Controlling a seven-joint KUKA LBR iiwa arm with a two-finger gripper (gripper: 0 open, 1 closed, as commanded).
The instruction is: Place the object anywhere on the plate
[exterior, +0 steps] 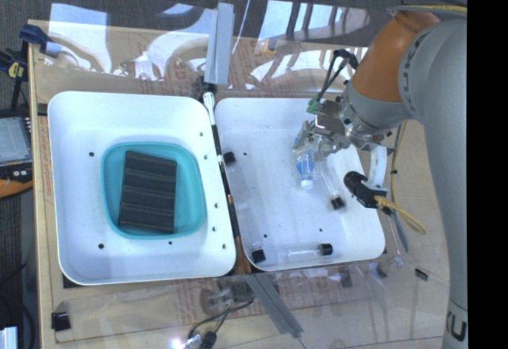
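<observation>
One dark ribbed block (148, 191) lies lengthwise up-down on the teal plate (190, 205); the claw's (311, 151) grip state is unclear.

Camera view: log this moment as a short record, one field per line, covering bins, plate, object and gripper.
left bin: holds the teal plate
plate load: a dark ribbed block lies on it
right bin: holds a small clear object with a blue part
gripper: low over the right bin, directly above the clear object
grasp: cannot tell whether anything is held
arm: reaches in from the right
</observation>
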